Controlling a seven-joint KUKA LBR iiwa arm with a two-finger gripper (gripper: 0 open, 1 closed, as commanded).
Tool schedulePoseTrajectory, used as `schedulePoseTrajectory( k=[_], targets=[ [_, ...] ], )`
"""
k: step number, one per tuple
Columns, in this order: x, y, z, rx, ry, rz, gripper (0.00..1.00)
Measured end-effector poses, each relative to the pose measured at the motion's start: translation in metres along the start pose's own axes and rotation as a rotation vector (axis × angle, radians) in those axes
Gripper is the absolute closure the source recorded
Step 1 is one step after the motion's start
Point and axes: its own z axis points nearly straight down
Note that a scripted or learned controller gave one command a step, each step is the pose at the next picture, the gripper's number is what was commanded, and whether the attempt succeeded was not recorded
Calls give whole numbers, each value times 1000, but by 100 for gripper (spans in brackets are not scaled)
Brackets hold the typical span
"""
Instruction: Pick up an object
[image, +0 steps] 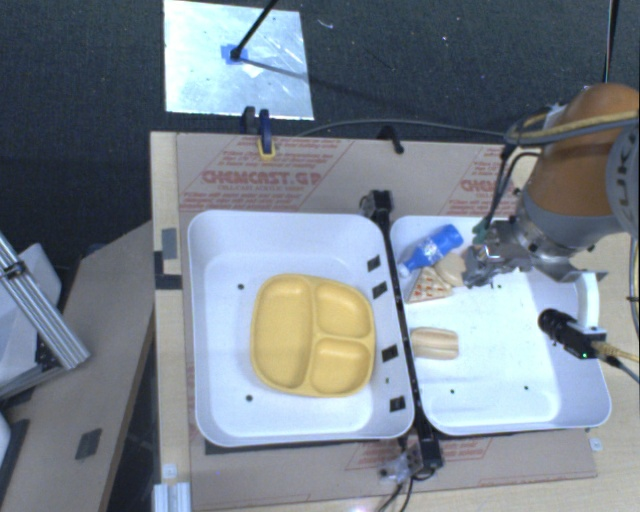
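In the right bin (520, 390) a blue and white bottle (432, 247) lies at the far left corner. Just in front of it rests a triangular pizza-slice toy (427, 285), with a small tan piece (452, 268) at its right. A tan bread-like piece (434, 343) lies nearer, by the divider. My gripper (482, 268) hovers low over the far middle of this bin, right beside the tan piece and the slice. I see nothing clearly between its fingers.
The left bin (220, 400) holds a yellow tray with three compartments (311, 334). A black divider with clips (392, 300) runs between the bins. The right bin's near and right floor is bare white.
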Motion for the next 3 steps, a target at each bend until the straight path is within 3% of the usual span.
schedulePoseTrajectory(
  k=[2,3],
  targets=[
    [97,-32,-9,1,1,-1,100],
    [153,-51,7,3,1,-1,100]
  ],
)
